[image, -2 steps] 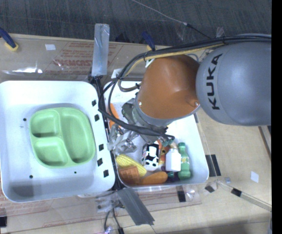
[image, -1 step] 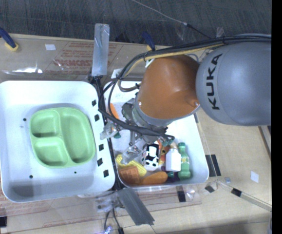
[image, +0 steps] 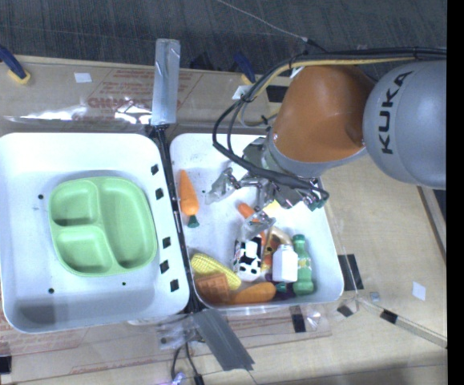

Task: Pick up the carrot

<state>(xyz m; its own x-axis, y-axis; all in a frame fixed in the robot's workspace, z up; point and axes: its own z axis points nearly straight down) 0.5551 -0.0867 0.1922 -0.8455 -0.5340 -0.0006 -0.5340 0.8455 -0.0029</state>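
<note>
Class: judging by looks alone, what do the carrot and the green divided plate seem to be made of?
Carrot: probably moulded plastic, a toy; uniform orange body, smooth surface, small green cap at one end.
Green divided plate: probably plastic, matte to satin; even pale green, soft rounded compartment edges, no sharp glare.

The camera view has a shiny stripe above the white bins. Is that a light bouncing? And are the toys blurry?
In the camera view, yes: the clear plastic sheet behind the left bin throws back glare. The carrot looks fairly sharp, the toy pile a little soft, and the arm lays a dim shadow over the right bin.
</note>
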